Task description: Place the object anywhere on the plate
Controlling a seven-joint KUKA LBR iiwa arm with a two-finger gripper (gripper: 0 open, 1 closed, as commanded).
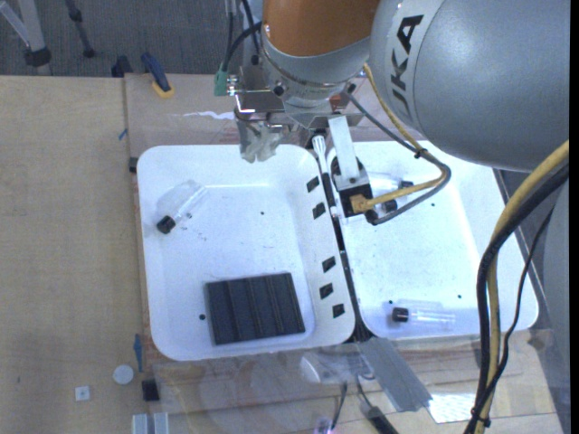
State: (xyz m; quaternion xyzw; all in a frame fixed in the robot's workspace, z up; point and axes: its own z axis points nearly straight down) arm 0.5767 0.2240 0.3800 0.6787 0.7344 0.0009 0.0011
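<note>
On the pale wooden bench [63, 242], near its front edge and left of the bins, lie a small white disc [122, 374] and a small black block [149, 390]. The left shallow white bin [149, 269] carries two things. A short clear plastic tube with a black cap [176, 208] lies tilted in its far left corner, cap toward the left wall. A flat black ribbed rectangular plate [253, 307] lies along the bin's front edge, well apart from that tube and with nothing resting on it.

The two-finger gripper [258, 143] hangs over the far edge of the left bin, toward its right corner, well apart from both the tube and the plate. Whether it is released or clenched I cannot tell.

A row of small black tabs [326, 265] runs down the left bin's right rim, where the two bins meet.

In the right shallow white bin [470, 233], a second clear plastic tube with a black cap [421, 315] lies flat near the front edge, cap pointing left.
</note>
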